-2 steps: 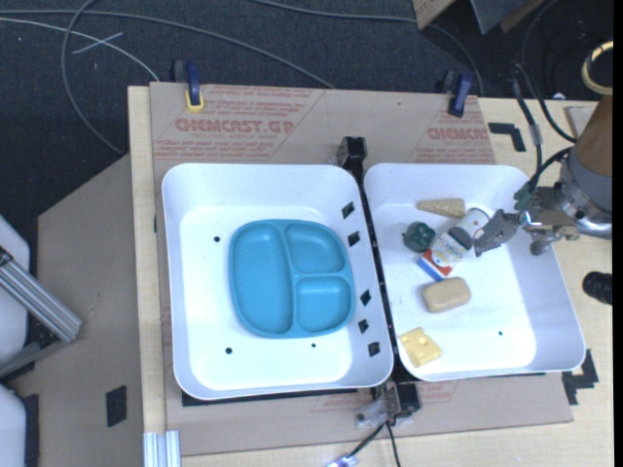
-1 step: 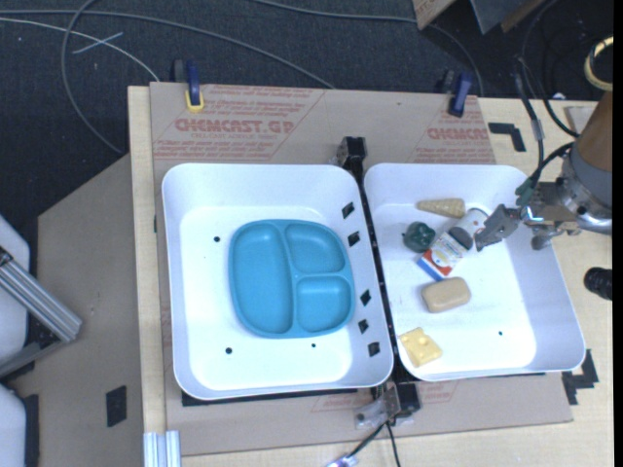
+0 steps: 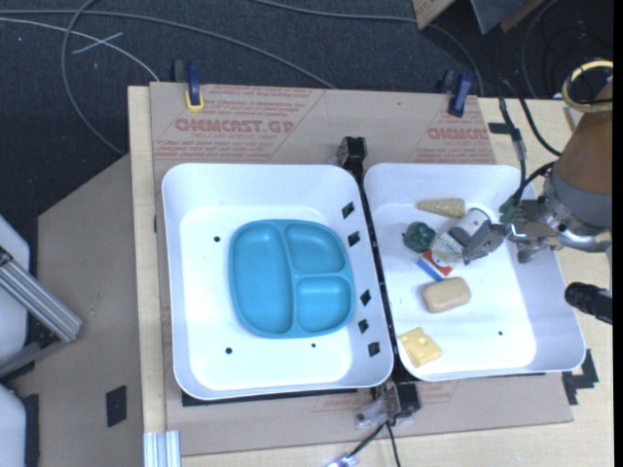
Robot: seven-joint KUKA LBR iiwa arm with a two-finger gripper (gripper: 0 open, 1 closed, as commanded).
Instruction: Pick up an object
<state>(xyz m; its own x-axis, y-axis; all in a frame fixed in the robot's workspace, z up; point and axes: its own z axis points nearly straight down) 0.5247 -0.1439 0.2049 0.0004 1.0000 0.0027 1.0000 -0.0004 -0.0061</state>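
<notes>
hovering low in the right bin (image 3: 545, 348), the gripper (image 3: 477, 239) nears a small light clutter; whether its jaws are apart i cannot tell. the tan block (image 3: 446, 296) looks stiff; take its sides.

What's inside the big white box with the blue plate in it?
Inside the left bin lies just the blue divided plate, its three sections bare. Small black dots mark the bin floor. Whatever is beneath the plate is hidden.
</notes>
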